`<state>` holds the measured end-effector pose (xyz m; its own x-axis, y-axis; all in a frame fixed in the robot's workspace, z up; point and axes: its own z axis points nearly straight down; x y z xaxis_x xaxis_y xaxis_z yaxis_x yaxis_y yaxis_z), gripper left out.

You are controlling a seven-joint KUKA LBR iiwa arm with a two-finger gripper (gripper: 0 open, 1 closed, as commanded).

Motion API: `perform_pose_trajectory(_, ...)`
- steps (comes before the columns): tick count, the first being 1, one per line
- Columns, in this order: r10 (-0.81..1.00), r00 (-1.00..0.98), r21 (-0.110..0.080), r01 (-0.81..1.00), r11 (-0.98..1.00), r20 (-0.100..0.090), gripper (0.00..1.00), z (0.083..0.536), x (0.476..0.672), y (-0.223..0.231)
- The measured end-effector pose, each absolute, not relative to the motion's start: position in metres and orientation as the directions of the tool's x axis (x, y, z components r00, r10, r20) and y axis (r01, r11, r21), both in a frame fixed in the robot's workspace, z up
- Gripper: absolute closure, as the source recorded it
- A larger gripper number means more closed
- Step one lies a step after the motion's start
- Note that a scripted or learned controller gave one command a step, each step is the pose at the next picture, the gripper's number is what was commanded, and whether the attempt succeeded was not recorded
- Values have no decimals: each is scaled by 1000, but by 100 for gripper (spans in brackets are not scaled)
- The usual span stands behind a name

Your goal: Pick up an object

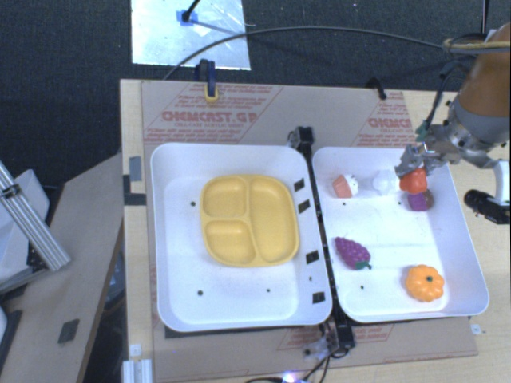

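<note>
My gripper (pixel 413 174) hangs over the far right part of the right bin (pixel 463 246). A small red-orange round toy (pixel 413 183) sits between its fingertips, and the fingers are shut on it. Just below the toy and touching it lies a dark purple round piece (pixel 421 202). A white round piece (pixel 384 184) rests to the left of the gripper. Farther left is an orange-and-white wedge (pixel 345 187). A bunch of purple grapes (pixel 352 252) lies near the bin's middle left, and an orange pumpkin (pixel 424 283) sits at the near right.
The left bin (pixel 172 214) holds a yellow divided plate (pixel 248 219). A black hinge strip (pixel 314 222) runs between the two bins. The arm's grey body (pixel 483 110) rises at the far right, and a black part (pixel 487 204) juts over the right bin's rim.
</note>
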<state>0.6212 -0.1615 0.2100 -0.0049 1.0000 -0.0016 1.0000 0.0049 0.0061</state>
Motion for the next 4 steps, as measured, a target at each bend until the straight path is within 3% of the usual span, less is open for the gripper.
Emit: perform_pose_trajectory(4,1000,-10,-2,1000,10,3,100,215,535,37)
